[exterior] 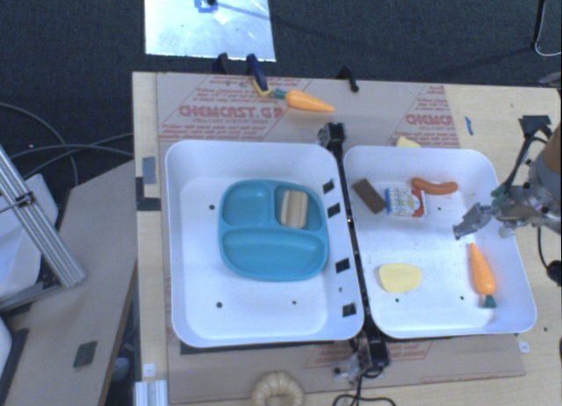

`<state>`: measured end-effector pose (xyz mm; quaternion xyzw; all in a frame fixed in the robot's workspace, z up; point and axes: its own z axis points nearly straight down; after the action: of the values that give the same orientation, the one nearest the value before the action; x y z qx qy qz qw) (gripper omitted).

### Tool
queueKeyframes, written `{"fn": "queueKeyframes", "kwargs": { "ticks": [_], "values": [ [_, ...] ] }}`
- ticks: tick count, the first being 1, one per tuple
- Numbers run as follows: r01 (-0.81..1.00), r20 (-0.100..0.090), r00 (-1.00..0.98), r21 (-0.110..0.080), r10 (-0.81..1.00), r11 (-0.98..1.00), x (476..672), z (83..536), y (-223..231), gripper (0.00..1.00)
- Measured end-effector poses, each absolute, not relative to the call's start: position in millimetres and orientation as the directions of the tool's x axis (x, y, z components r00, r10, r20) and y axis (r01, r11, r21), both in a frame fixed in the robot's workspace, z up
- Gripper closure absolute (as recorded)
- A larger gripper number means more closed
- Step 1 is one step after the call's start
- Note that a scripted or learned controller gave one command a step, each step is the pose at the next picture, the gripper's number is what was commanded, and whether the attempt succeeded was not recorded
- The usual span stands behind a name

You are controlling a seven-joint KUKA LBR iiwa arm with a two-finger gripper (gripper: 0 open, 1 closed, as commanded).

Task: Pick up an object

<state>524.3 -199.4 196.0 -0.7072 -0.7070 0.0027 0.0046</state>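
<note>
White plastic bins sit side by side on the counter, seen from the fixed overhead camera. The end effector hangs low over the right bin, just above the orange carrot; whether it is wide or narrow cannot be told. A clean pick probably means centring over the carrot's thick middle and straddling its width before closing.

White bins. Blue sectioned plate, tan block in one compartment. Orange carrot, green tip, just below grey gripper. Yellow disc; brown bar; orange-red sausage; white packet, red and blue print.
</note>
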Motion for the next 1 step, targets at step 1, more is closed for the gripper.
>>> {"fn": "queueKeyframes", "kwargs": {
  "ticks": [1],
  "values": [
    [1.000,0.000,-0.003,0.001,1.000,0.003,527.3,202.2,-199.1,0.00]
  ]
}}
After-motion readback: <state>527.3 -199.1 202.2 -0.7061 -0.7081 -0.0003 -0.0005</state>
